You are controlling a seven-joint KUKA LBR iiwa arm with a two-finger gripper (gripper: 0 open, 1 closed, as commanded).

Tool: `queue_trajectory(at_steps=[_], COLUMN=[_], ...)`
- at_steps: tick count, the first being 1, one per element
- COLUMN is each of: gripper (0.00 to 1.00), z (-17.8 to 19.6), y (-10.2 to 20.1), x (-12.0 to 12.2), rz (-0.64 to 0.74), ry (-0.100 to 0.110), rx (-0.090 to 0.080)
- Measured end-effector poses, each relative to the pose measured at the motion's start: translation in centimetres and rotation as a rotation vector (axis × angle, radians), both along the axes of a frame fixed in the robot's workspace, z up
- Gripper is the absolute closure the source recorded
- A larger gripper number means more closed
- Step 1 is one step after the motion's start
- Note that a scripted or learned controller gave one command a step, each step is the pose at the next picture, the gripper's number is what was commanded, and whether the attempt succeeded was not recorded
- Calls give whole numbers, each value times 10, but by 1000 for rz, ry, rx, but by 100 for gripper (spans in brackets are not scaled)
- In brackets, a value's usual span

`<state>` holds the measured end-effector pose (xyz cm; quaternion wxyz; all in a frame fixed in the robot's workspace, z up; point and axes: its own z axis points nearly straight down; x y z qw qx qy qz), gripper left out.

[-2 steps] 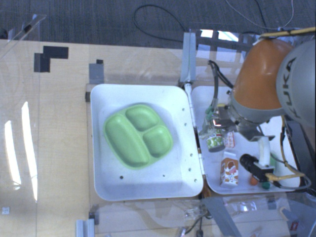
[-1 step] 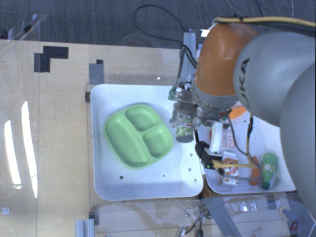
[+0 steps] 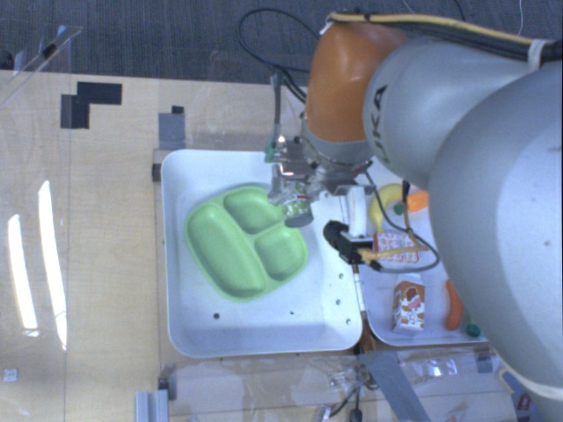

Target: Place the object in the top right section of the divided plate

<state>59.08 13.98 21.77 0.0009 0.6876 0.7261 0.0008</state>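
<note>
The light green divided plate (image 3: 246, 244) lies in the left white bin (image 3: 264, 332), with three sections. My gripper (image 3: 293, 192) hangs over the plate's upper right edge, coming down from the orange-banded wrist. A small grey-green object (image 3: 299, 212), perhaps a can, shows right under the gripper's tip, at the rim of the plate's top right section. Whether it is held or resting on the rim I cannot make out.
The right bin (image 3: 378, 328) holds a yellow fruit (image 3: 385, 206), an orange item (image 3: 417, 202), a red and yellow packet (image 3: 400, 253), a small carton (image 3: 408, 307) and a carrot (image 3: 453, 308). The big grey arm covers much of that bin.
</note>
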Motion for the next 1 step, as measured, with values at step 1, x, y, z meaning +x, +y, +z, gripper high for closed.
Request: queue_trajectory(at_steps=[1], gripper=[0], z=[0], y=[0], x=[0], rz=[0], ry=[0], rx=[0])
